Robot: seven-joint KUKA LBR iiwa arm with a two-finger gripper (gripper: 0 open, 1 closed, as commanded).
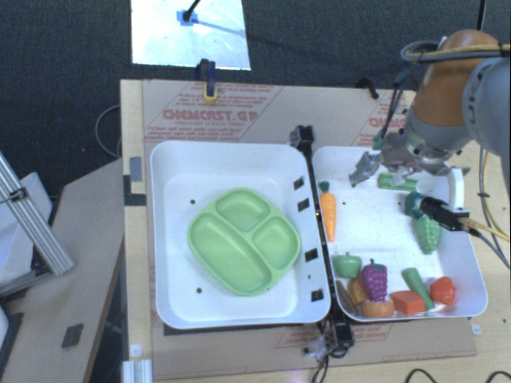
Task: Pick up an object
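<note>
Desk, right bin [471, 271]: gripper [366, 170] near far edge, finger state unclear; carrot [327, 211] just beside, nearer the divider.

green plate [243, 241], orange carrot [328, 215], purple grapes [374, 281]

— What lies in the right white plastic bin [471, 274]?
— An orange toy carrot [327, 211] lengthwise by its left wall; purple plastic grapes [374, 280], red and green toy vegetables crowd the near edge.
</note>
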